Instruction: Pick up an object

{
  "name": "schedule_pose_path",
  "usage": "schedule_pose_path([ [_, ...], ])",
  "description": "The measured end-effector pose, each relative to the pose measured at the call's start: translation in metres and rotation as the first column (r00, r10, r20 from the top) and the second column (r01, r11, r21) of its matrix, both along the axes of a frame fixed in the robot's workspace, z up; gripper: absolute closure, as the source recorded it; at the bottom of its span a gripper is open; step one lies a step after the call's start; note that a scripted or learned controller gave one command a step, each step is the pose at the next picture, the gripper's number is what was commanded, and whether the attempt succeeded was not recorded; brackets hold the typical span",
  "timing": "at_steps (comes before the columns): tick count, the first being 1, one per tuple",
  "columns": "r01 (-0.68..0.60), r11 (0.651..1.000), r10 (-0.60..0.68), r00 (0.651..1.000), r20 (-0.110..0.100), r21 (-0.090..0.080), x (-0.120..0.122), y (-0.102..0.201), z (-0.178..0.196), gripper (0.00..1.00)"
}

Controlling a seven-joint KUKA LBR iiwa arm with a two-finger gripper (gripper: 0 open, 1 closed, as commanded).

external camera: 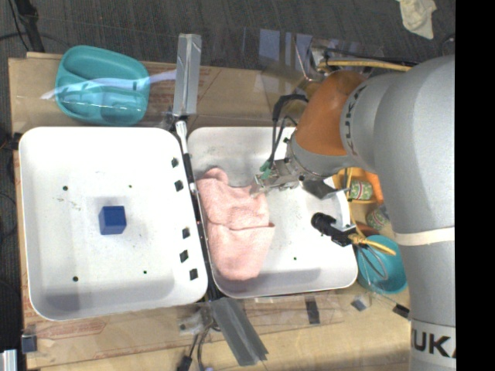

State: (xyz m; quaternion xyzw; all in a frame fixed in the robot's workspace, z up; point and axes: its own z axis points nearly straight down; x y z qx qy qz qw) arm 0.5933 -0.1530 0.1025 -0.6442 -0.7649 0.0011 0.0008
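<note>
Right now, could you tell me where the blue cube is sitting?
The blue cube sits alone in the left white bin, left of its middle, far from the pink cloth in the right bin.

Just below and left of my gripper (267,178) lies a pink cloth (234,226), soft, matt and creased. It rests in the right bin (325,273), smooth white plastic with a dull sheen, like the left bin (85,165) farther left. There a blue cube (113,219) looks smooth and matt. Up and left, a teal container (100,85) looks like glossy, translucent plastic. The bench (155,331) shows bare, matt wood. My own arm (414,168) is smooth grey casing, its orange band (329,114) faintly shiny.
</note>
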Motion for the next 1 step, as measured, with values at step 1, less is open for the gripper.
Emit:
schedule_pose_path([
  [1, 0.13, 0.992, -0.13, 0.992, 0.002, 0.0, 0.064, 0.0599, 0.0986, 1.0],
])
